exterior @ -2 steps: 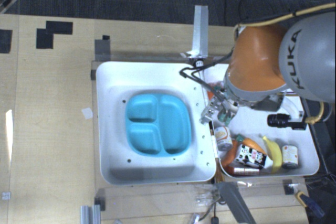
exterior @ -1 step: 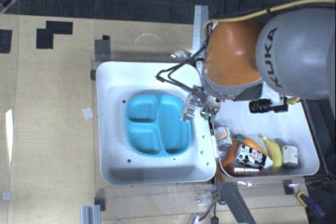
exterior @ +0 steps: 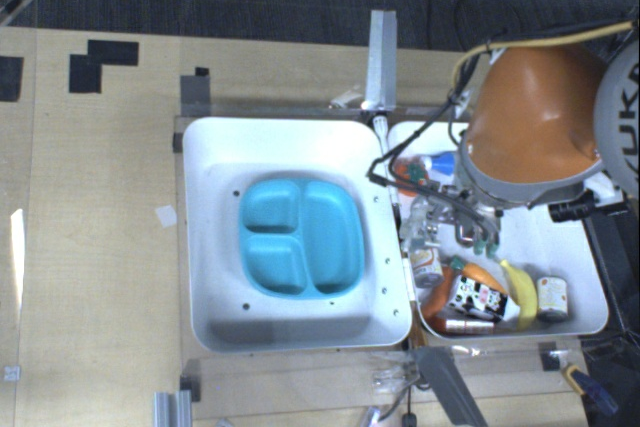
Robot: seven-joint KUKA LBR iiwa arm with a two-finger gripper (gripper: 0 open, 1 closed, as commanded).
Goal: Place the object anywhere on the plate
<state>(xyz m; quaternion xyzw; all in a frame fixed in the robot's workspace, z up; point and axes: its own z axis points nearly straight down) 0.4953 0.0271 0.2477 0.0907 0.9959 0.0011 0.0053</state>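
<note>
The two-finger gripper (exterior: 440,230) hangs low over the right white bin (exterior: 585,310), by its left wall; whether it is apart or together cannot be determined. Just below it lie the candidate objects, a yellow banana (exterior: 519,288) and an orange carrot (exterior: 482,273). The sectioned blue plastic plate (exterior: 302,237) lies to its left, in the left white bin (exterior: 212,245).

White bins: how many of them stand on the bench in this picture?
2. The left white bin holds the blue plate. The right white bin lies beside it, partly covered by the arm, with a banana and other small things inside.
</note>
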